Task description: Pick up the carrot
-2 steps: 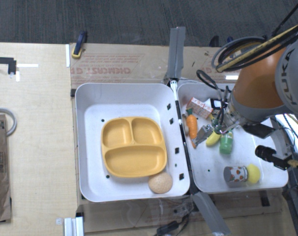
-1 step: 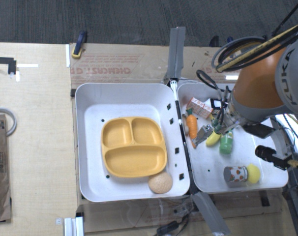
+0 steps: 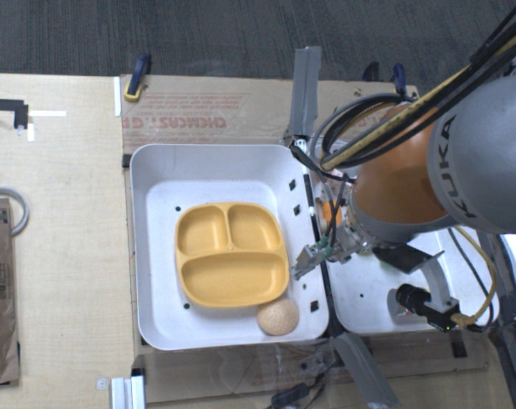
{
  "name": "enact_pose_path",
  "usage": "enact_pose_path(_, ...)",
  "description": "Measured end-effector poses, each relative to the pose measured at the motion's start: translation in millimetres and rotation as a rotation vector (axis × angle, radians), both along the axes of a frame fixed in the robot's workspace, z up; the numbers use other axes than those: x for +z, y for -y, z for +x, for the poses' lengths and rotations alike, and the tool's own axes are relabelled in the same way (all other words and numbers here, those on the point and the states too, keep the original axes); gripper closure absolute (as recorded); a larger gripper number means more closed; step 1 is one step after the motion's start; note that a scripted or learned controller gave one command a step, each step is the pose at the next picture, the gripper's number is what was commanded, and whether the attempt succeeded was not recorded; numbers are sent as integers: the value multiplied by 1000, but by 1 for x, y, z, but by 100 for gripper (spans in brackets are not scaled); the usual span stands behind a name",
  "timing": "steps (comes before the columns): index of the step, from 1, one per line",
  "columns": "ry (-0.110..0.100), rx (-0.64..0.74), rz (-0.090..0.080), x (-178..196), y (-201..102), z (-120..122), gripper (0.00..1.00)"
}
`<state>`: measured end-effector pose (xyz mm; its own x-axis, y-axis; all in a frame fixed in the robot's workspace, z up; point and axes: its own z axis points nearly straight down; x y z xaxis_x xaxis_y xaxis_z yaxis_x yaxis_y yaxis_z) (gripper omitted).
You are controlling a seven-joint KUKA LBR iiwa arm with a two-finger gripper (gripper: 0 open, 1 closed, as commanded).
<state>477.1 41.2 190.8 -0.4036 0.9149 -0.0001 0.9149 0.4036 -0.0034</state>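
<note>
The tool (image 3: 313, 258) hangs at the wall between the two bins, right of centre; whether it's clenched I cannot tell. A sliver of orange, maybe the carrot (image 3: 328, 212), peeks just above it. The round bun (image 3: 278, 318) touches the yellow divided plate (image 3: 231, 255) in the left bin (image 3: 156, 228).

A yellow-orange divided plate (image 3: 232, 255) and a tan speckled ball (image 3: 278, 318) lie in the white left bin (image 3: 156, 254), on a pale wood-toned worktop (image 3: 62, 228), beside the grey arm (image 3: 484, 164) with its orange band (image 3: 398, 181).
</note>
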Motion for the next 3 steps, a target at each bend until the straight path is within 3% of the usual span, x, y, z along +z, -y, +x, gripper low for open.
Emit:
enact_pose_path(1,-1,-2,-2,8,1,0,100)
enact_pose_path(2,2,-128,-2,228,-41,29,100)
enact_pose_path(3,2,-128,-2,228,-41,29,0)
